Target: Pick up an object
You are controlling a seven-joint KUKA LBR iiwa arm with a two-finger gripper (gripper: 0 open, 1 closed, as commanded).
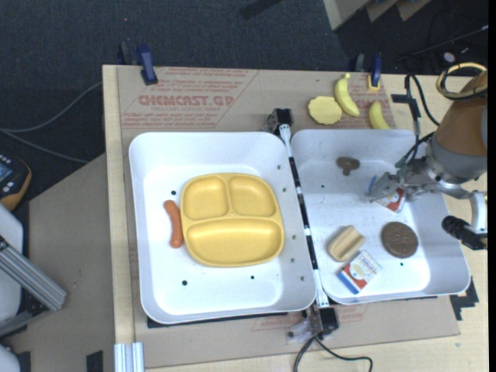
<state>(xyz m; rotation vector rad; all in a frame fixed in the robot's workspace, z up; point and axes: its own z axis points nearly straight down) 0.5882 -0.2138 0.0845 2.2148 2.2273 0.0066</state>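
In the right bin (457,273), the end effector (387,192) sits low at the frame's right over a small red item (395,202); whether it grips cannot be told. The item looks light and rigid, best pinched across its narrow sides.

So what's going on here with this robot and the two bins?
The arm reaches into the right bin from the right, and its gripper is low by a small red and white item. A brown disc, a tan bun and a small carton lie nearby. The left bin holds a yellow tray and a sausage.
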